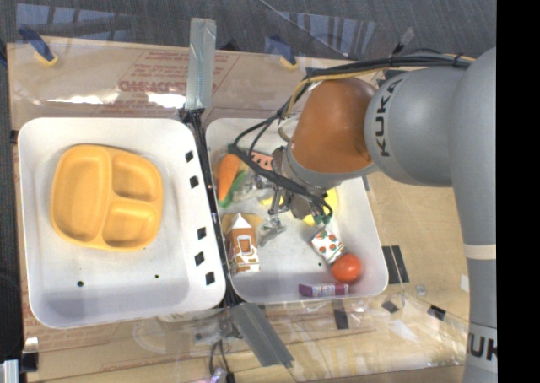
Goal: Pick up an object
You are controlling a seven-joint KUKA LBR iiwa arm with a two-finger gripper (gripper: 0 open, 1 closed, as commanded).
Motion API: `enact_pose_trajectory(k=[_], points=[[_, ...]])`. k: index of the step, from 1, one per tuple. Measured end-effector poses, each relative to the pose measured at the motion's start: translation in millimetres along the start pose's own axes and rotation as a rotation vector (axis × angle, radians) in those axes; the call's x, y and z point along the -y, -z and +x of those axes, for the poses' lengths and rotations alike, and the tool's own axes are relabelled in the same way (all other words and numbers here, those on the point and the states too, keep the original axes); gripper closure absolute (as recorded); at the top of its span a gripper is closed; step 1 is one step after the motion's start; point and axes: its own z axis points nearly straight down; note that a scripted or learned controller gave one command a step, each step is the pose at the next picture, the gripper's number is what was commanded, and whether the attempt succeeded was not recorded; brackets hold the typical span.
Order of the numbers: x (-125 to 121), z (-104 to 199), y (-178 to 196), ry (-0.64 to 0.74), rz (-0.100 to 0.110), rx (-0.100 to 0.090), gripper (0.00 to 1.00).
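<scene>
The right bin (371, 229) holds several small items. An orange carrot with a green top (228, 177) lies at its left side. Below the carrot a brown carton (243, 245) leans against the left wall. A red and white carton (327, 244) and a red tomato (346, 267) sit at the lower right, with a purple bar (321, 289) along the front wall. A yellow item (330, 199) peeks out from under the arm. My gripper (276, 219) hangs low over the bin's middle, between the brown carton and the red and white carton. The arm's orange band hides the bin's upper half.
The left bin (110, 288) bears a yellow divided tray (105, 196). A black-marked ridge (205, 213) separates the two bins. Black cables run along the wrist. Taped plastic sheeting covers the bench around the bins.
</scene>
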Motion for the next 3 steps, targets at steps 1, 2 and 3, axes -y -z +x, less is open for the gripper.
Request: enact_pose_trajectory(k=[1,2,3], points=[[-1.2,-2.0,11.0,0.005,0.001,0.003,1.0],[29.2,-50.4,88.7,0.413,0.002,0.004,1.0],[100.9,-39.2,127.0,0.63,0.002,0.001,1.0]])
